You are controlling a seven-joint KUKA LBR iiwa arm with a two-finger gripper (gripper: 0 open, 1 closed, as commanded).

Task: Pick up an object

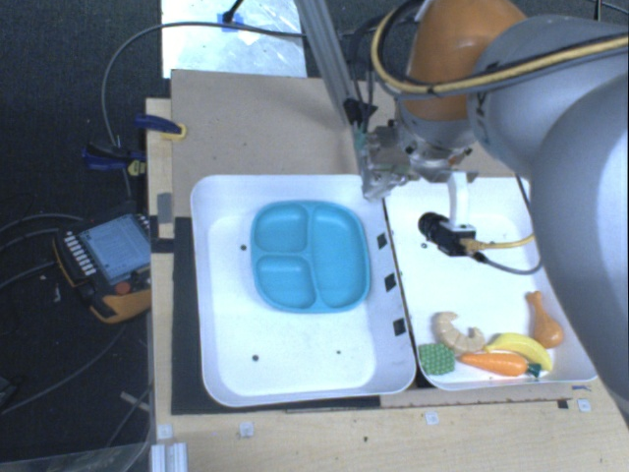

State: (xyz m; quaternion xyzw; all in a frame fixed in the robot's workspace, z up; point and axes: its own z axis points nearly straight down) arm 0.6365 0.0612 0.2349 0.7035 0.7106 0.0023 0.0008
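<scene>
Toy foods lie together in the near corner of the right bin (pixel 491 273): a beige curled piece (pixel 458 331), a green piece (pixel 437 359), an orange carrot (pixel 494 363), a yellow banana (pixel 519 343) and a brown drumstick (pixel 543 320). My gripper (pixel 377 181) hangs over the far end of the rim between the two bins, well away from the foods. I see nothing held in it.
A blue divided plate (pixel 310 256) lies in the middle of the left bin (pixel 226 352). The big grey arm covers the right bin's far right part. Off the bench to the left lie cables, clamps and a small device (pixel 108 254).
</scene>
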